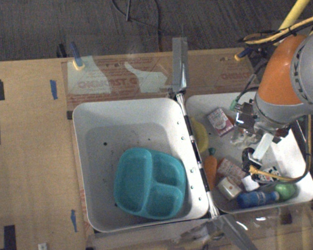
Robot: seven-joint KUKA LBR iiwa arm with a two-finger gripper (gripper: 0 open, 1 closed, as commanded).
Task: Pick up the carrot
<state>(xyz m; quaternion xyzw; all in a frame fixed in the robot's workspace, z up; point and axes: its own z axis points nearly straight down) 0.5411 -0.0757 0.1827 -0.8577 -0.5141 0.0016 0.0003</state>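
Note:
The orange carrot (210, 169) lies against the left wall of the right bin (301, 153), its green top pointing to the back. My gripper (240, 133) hangs over the middle of that bin, to the right of the carrot and a little behind it, apart from it. Nothing shows between it and the carrot but bare bin floor. The grey arm with its orange band (282, 82) comes in from the right and covers the bin's back right part.
Around the carrot in the right bin lie a yellow fruit (201, 136), a small carton (219, 119), a pink packet (231, 168), a white box (228, 188), a blue bottle (258, 198) and a green thing (286, 190). The left bin (92, 127) holds a teal divided plate (149, 182).

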